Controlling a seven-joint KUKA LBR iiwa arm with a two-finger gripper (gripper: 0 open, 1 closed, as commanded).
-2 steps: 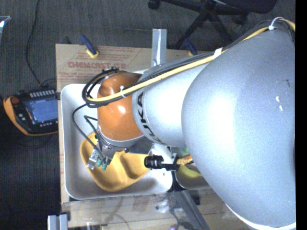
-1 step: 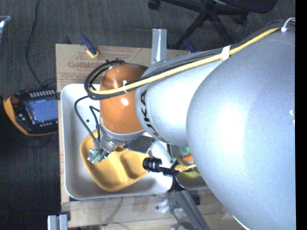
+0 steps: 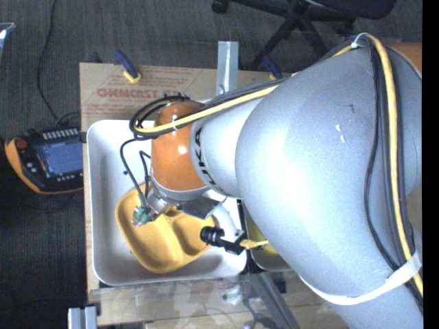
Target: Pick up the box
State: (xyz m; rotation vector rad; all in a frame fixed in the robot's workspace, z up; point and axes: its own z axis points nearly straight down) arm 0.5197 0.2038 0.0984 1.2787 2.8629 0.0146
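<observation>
Camera view: our arm hangs over the left bin, wrist above a yellow object at seven o'clock; the gripper's state we cannot tell.

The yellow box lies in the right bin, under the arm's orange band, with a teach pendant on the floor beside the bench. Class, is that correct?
One detail is wrong. The camera view shows the yellow box in the left bin, not the right one. It does lie under the arm's orange band, and the teach pendant is on the floor beside the bench.
</observation>
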